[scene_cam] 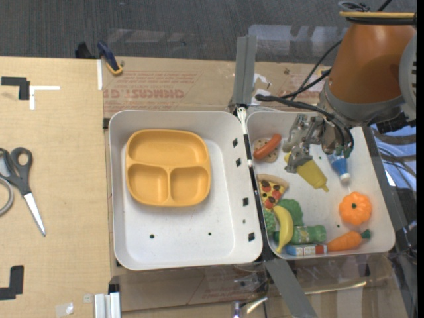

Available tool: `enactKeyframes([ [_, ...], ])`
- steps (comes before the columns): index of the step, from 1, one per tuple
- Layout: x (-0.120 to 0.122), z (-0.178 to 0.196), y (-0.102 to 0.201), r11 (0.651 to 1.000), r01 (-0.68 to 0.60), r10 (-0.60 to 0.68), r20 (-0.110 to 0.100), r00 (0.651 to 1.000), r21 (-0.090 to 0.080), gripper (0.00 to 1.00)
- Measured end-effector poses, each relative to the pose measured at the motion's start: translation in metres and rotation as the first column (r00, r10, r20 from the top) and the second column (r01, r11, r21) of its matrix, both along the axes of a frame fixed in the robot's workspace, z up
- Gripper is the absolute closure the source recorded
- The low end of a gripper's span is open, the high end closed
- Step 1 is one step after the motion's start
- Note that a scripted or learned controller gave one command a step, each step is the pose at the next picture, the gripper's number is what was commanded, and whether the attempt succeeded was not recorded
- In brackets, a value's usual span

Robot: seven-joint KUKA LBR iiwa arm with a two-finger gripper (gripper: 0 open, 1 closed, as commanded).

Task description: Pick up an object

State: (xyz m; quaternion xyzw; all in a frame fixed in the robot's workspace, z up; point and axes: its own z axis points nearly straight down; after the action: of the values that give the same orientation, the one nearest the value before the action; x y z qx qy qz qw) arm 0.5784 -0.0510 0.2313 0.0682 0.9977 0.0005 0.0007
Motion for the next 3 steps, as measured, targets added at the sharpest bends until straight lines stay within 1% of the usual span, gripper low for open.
enactKeyframes([
  [1,-0.101,-0.041,0.038,0.994,0.106,-0.106,-0.003,0.994,-0.001,1.00],
  [2,-0.099,0.085,-0.014,0.983,-0.185,0.185,0.003,0.983,-0.002,1.00],
  [3,-0.042,0.051,0.029,0.965,-0.261,0.261,0.001,0.965,-0.001,1.00],
])
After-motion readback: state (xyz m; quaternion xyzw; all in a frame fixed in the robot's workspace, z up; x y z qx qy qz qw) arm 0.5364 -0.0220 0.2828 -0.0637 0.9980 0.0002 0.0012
